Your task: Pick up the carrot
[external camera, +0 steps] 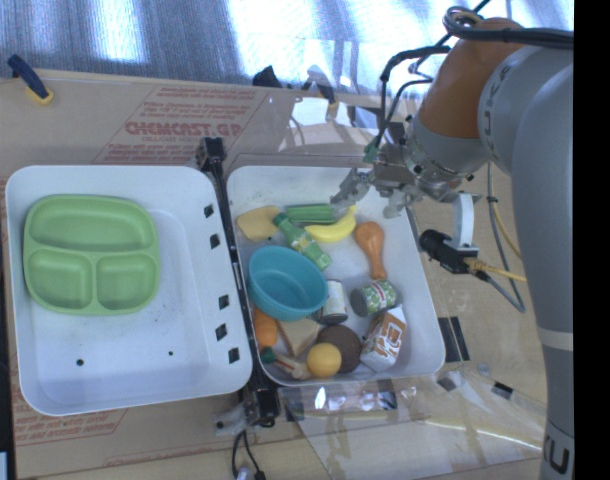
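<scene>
Item 1, carrot (371, 249): lying in right bin (425, 308), long axis running away from camera, sitting just below-right of claw (370, 193), which is hovering over banana (331, 231), finger state indeterminable.

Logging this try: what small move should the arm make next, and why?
Probably shift toward the near end of the right bin. The gripper hovers by the banana, while what looks like the carrot lies beside the blue bowl.
</scene>
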Controlling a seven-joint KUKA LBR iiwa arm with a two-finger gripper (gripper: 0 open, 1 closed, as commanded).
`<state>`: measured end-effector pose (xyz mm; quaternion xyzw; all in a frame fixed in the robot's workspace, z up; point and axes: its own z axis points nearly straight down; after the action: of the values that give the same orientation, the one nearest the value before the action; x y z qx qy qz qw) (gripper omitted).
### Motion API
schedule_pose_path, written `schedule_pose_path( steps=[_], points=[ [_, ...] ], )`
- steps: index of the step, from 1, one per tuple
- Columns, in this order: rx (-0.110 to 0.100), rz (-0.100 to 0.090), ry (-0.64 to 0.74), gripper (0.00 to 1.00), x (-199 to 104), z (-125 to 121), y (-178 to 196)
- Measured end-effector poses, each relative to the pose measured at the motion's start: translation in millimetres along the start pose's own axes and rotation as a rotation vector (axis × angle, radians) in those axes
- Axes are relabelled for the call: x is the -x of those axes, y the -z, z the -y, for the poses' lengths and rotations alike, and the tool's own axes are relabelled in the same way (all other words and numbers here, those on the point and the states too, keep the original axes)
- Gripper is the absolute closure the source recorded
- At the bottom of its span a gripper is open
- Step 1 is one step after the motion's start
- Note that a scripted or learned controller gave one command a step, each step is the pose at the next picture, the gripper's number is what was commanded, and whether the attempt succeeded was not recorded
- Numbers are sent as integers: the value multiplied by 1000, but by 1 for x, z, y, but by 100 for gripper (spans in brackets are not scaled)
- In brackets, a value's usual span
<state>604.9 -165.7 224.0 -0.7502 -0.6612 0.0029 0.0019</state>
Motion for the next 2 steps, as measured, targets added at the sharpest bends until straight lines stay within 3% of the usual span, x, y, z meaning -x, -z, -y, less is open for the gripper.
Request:
schedule_pose_path(
  steps=[1,2],
  points=[
    [-7,-1,56,0,38,11,-58],
    [-1,-8,-67,0,36,-5,-126]
  ],
)
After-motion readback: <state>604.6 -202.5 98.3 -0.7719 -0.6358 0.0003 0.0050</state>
